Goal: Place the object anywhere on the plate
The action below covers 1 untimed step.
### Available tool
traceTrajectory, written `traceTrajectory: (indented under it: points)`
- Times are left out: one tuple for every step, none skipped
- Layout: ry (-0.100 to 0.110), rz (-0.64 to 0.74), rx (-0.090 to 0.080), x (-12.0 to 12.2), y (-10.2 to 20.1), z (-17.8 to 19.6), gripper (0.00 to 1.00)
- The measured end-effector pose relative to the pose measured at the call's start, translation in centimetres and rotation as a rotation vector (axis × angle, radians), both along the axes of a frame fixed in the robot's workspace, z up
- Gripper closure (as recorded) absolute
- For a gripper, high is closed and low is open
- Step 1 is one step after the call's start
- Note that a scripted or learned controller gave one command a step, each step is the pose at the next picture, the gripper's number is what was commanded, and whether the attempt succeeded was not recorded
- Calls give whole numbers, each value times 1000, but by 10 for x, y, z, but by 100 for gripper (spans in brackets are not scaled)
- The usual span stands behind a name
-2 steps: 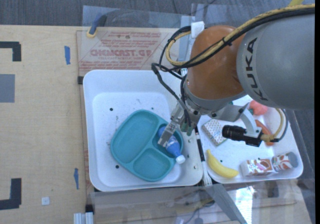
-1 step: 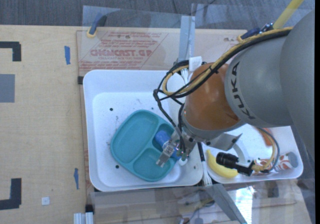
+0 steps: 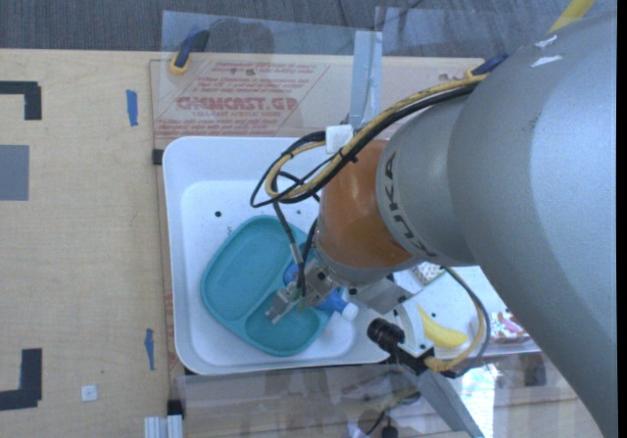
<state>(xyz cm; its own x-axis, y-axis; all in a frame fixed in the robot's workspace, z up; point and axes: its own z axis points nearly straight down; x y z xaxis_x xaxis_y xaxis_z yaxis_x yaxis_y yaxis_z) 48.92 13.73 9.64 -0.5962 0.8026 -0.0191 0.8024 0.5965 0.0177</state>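
A teal plate (image 3: 245, 279) lies tilted in the left white bin (image 3: 196, 211), towards its front. My gripper (image 3: 284, 307) hangs low over the plate's front right part, below the orange band (image 3: 358, 220) of the arm. A small blue and white piece (image 3: 339, 309) shows just right of the gripper, at the plate's right rim; the wrist hides most of it. I cannot tell whether the gripper holds anything.
The big grey arm (image 3: 519, 162) covers most of the right bin. A yellow banana-like piece (image 3: 443, 333) and a spotted pink item (image 3: 428, 272) lie in the right bin. A clear sheet and a metal bar (image 3: 366, 73) stand behind the bins.
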Motion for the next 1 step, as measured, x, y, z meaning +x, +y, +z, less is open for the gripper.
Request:
traceTrajectory:
  points:
    - [0, 1, 2, 0, 1, 0, 0]
